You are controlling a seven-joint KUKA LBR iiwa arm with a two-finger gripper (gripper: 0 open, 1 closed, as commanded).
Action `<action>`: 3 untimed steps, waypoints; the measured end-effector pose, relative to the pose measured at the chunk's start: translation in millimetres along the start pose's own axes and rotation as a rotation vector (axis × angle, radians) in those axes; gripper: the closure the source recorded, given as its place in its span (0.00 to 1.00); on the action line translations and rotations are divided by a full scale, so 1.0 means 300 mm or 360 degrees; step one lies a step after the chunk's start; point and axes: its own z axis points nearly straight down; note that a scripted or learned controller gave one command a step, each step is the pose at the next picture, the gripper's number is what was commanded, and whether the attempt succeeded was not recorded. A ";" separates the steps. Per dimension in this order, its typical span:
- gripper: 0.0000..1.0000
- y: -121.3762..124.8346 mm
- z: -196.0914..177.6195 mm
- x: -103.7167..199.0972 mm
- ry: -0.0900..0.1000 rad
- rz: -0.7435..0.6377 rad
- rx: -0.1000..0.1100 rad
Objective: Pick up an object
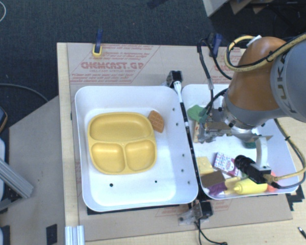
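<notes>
Dark carpet (66,19) surrounds a tabletop (117,60) of pale printed cardboard carrying two shallow, glossy white bins. Smooth and moulded, a yellow three-compartment tray (123,141) lies flat in the left bin (92,188), with a small tan, rough-looking block (156,120) touching its upper right corner. Over the right bin (285,157), the gripper (210,130) reaches down among clutter, whether apart or together I cannot tell, while a purple patterned packet (224,162), a yellow block (204,163), a brown block (212,179) and a yellow tube-shaped item (250,188) lie along the bin's near side.
</notes>
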 end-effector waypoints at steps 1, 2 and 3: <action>1.00 -0.073 -0.027 0.195 0.0000 -0.0002 0.0001; 1.00 -0.078 -0.065 0.278 -0.0003 0.0003 -0.0010; 1.00 -0.091 -0.035 0.334 -0.0005 0.0006 -0.0001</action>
